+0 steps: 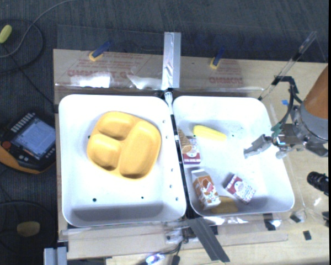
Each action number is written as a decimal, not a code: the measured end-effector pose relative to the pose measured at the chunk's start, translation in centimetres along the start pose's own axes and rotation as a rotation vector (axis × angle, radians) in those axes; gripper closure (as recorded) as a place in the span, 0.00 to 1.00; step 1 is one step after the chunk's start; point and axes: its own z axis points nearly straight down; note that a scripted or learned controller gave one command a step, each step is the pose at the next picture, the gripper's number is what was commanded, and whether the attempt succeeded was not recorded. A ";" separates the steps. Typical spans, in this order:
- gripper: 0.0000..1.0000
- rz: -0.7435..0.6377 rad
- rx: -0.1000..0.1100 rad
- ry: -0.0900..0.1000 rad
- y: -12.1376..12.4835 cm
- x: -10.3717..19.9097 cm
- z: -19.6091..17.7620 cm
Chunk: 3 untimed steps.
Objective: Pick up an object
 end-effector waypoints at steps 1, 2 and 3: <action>0.00 -0.228 0.002 0.001 -1.2 3.4 12.6; 0.00 -0.276 -0.001 -0.001 6.9 4.5 6.9; 0.00 -0.240 -0.012 -0.008 11.3 6.0 14.5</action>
